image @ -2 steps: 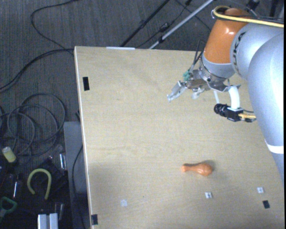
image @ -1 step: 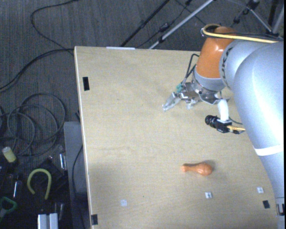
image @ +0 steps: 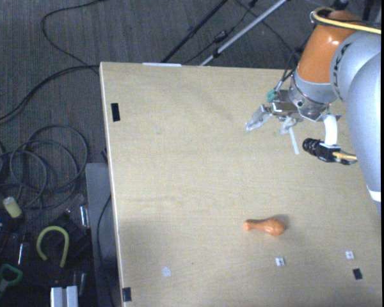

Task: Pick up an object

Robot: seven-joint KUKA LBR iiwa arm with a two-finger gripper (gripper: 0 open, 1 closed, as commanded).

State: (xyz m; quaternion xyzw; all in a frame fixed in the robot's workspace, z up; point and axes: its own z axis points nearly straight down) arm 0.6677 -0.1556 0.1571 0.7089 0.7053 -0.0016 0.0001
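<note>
Pick not yet made: orange object (image: pixel 265 226) lies free on the tan surface (image: pixel 179 184) near its front edge, nothing lifted; farther back, well apart from it, the gripper (image: pixel 272 121) hangs over bare surface, fingers spread open and empty, arm entering from the right, wrist angled down-left.

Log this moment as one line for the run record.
end effector: open, above bench, nothing between fingers | orange pear-shaped object: lying on wooden surface, apart from end effector | pick: not yet done
</note>
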